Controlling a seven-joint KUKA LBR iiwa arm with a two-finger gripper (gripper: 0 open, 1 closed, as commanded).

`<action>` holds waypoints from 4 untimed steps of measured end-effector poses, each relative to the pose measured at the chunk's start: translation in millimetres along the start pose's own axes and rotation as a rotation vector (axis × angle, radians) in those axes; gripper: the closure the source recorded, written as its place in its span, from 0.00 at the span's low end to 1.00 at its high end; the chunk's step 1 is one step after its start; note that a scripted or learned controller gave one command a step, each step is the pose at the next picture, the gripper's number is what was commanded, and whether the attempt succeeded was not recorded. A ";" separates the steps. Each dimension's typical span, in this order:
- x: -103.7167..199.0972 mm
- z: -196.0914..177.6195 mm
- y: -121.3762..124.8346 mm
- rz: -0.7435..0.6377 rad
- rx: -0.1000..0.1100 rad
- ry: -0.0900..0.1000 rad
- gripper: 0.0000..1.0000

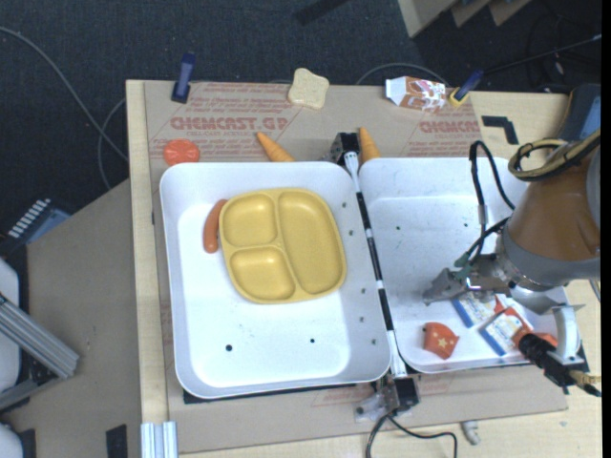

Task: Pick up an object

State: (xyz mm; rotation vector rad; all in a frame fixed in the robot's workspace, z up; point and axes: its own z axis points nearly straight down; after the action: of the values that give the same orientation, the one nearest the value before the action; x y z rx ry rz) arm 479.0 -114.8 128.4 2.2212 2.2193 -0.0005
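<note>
Two white bins seen side by side on surface (143,284). Left bin (277,351) occupied by yellow divided plate (283,244), orange sausage (211,229) tucked beside plate's left edge. Arm (558,222) lowered into right bin (420,227); gripper (449,287) positioned just above red strawberry (440,339), beside blue-and-white packet (492,318). Fingers seen spread apart, nothing held between them.
</note>
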 end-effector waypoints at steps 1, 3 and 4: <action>-47.3 -9.6 48.8 0.000 0.000 0.000 0.00; -103.1 16.8 18.8 0.000 0.000 -0.001 0.00; -105.6 -0.8 0.2 0.000 0.002 0.002 0.00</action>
State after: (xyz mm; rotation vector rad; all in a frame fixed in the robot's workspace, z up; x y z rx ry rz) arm 479.0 -220.4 129.3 2.2227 2.2214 -0.0001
